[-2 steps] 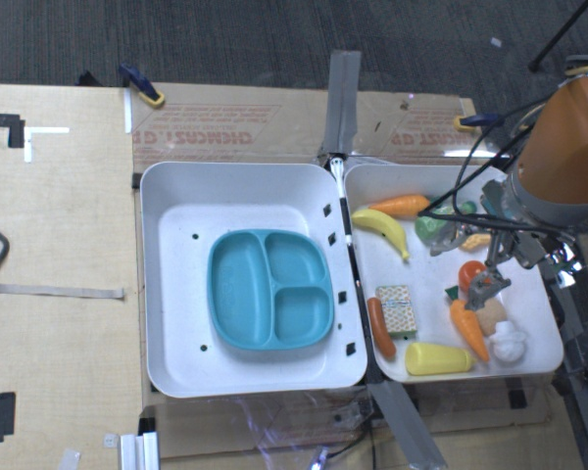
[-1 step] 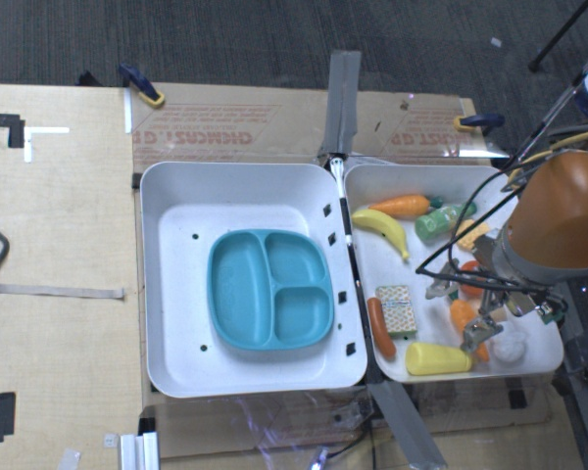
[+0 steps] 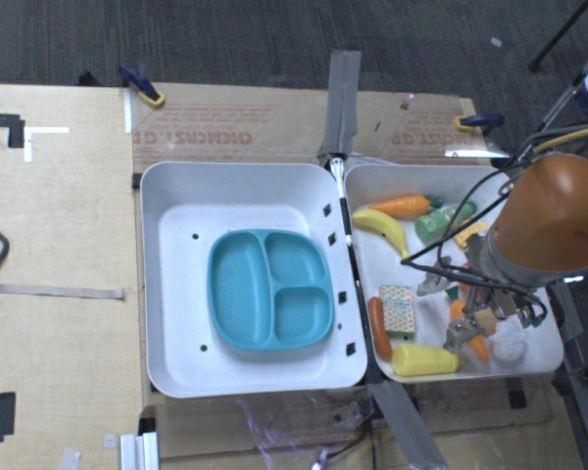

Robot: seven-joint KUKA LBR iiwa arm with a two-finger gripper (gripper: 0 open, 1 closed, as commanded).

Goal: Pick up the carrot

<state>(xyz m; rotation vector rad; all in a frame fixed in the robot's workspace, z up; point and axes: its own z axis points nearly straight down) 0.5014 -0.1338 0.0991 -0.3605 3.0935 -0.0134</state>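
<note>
One gripper [image 3: 467, 327], low in the right bin [image 3: 367, 174]; I cannot tell its state. My target carrot [image 3: 400, 205] lies well beyond it at the far wall, past the banana [image 3: 384, 227]. I judge we're approaching; next I'd reposition above it.

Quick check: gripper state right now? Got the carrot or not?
Gripper: low in the right bin among the toys, state cannot be told. The carrot lies at the bin's far end, not held.
</note>
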